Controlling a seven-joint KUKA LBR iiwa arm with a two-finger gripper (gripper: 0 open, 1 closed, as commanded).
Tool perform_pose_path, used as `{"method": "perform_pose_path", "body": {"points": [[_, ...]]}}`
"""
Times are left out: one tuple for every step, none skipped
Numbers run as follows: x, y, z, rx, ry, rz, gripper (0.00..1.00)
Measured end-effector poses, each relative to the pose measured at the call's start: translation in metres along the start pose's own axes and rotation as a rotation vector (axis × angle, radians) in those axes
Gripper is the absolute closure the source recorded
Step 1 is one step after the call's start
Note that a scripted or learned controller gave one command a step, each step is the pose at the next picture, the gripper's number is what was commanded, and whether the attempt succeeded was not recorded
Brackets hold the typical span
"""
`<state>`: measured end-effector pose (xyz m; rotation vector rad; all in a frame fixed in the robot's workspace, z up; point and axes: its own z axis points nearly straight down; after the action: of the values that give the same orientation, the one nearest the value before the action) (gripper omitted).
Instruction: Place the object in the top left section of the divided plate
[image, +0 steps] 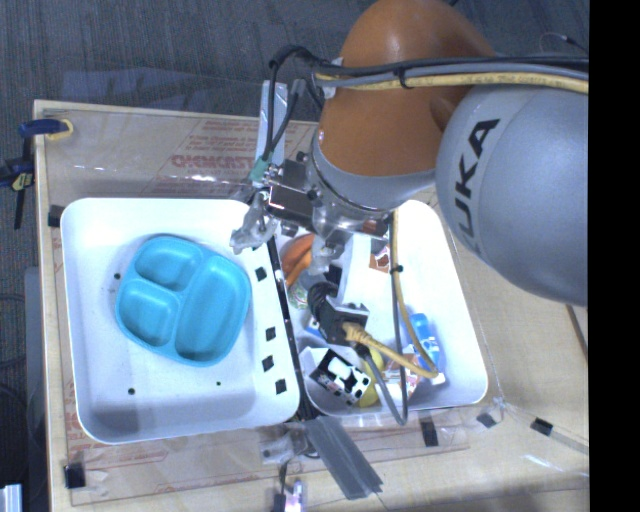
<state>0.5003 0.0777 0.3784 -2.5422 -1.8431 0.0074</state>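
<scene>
The pick looks to be in hand: the tool (325, 262) is down in the right bin (455, 300) among small items, near an orange one (297, 258); whether it grips anything, I cannot tell. The blue plate (185, 298) waits in the left bin (90, 250). Next: lift, carry left. The arm (520, 170) reads "KUKA".

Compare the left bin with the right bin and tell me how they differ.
The left bin holds a single blue divided plate, lying flat with its sections bare; the right bin holds a jumble of small things, among them an orange one and a blue packet. The left bin lies open to view, while the arm hangs over the right bin and hides much of it. Both are shallow, white and set side by side.
</scene>
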Motion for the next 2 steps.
{"method": "perform_pose_path", "body": {"points": [[0.065,-0.047,-0.051,-0.002,0.002,0.367,0.00],[0.114,-0.053,-0.054,-0.002,0.004,0.984,0.00]]}}
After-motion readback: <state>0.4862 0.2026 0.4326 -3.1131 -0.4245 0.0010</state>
